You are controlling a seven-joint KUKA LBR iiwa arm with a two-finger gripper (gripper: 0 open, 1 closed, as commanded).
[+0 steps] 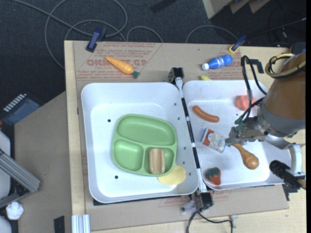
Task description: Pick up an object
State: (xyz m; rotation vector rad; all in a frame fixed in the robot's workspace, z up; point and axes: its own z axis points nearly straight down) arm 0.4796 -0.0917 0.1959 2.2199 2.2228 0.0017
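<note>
The right bin [221, 87] holds a reddish sausage [205, 114], a pink piece [241, 101], a small white, red and blue carton [213, 140], a brown club-shaped toy [246, 157] and a red toy with a green top [213, 175]. My gripper [235, 139] hangs low over this bin, between the carton and the narrow end of the brown toy. The arm's grey and orange body covers the bin's right side.
In the left bin [97, 101] lies a green divided plate [141, 130] with a tan bread-like piece [156, 160] in one compartment and a yellow piece [172, 176] at its edge. A carrot [120, 65] and a blue bottle [217, 62] lie on the cardboard behind the bins.
</note>
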